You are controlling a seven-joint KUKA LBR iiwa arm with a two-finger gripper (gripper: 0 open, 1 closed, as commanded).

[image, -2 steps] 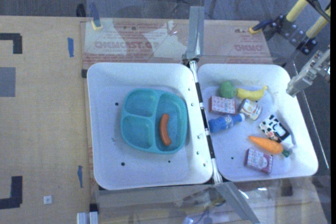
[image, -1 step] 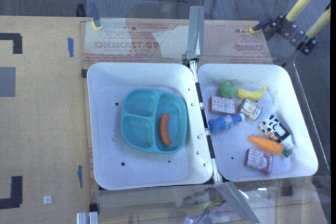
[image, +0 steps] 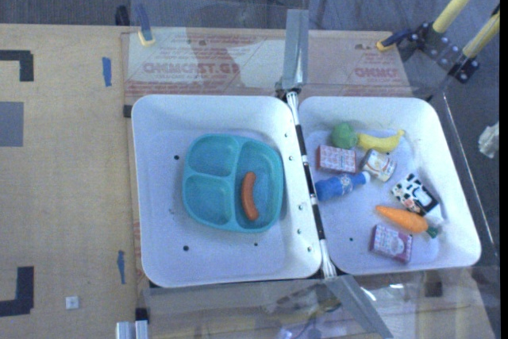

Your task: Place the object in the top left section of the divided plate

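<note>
Sausage (image: 249, 195) lies in plate (image: 233, 182) right section, not top left; claw state cannot tell; regrasp risks slipping.

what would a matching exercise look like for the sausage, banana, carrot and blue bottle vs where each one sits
Things:
1. sausage
2. banana
3. carrot
4. blue bottle

Places:
A. right bin, near the divider between the bins
B. right section of the teal divided plate
C. right bin, far side, beside the green ball
D. right bin, near side, just above the pink carton

Pairs: 1-B, 2-C, 3-D, 4-A
</note>
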